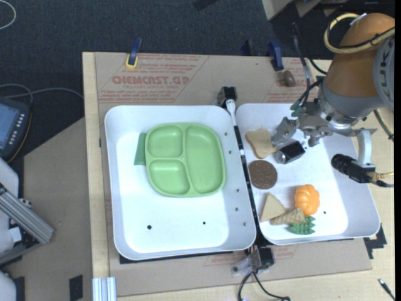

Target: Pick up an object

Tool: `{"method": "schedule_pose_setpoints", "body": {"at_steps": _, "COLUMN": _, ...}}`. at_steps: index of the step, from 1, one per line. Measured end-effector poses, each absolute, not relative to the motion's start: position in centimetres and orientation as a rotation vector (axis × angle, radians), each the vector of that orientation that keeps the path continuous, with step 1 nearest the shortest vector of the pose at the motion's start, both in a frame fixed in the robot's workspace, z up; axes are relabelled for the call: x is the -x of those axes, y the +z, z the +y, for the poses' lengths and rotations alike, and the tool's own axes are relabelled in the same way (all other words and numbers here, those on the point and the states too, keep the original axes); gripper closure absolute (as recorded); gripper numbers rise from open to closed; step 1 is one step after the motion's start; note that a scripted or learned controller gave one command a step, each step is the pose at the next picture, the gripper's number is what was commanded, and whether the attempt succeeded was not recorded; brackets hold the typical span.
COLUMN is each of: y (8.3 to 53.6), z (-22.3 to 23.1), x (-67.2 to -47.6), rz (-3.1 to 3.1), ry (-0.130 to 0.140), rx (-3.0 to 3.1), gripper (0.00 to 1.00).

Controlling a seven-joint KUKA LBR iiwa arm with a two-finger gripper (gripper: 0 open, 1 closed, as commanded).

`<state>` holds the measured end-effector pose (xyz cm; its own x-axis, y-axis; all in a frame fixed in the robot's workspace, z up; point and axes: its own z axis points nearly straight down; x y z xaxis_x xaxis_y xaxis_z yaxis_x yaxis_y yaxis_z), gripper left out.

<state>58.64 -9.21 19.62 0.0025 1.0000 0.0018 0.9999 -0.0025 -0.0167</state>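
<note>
Two white bins (pixel 125 168), cardboard-topped bench (pixel 188 74), dark carpet (pixel 62 17)

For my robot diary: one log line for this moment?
gripper: over right bin, by toast | pumpkin: untouched | tray: left bin

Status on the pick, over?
Gripper low in right bin, beside bread slice. Nothing seen held. Cookie, orange pumpkin lie close by.
</note>
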Motion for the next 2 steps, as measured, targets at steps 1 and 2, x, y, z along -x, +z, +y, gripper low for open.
{"method": "schedule_pose_setpoints", "body": {"at_steps": 1, "y": 20.5, "z": -9.2, "x": -58.9, "rz": -2.220, "ry": 0.001, "rx": 2.220, "gripper": 0.00}}
{"method": "schedule_pose_setpoints", "body": {"at_steps": 2, "y": 16.2, "z": -9.6, "x": -58.6, "rz": -2.218, "ry": 0.004, "rx": 2.220, "gripper": 0.00}}
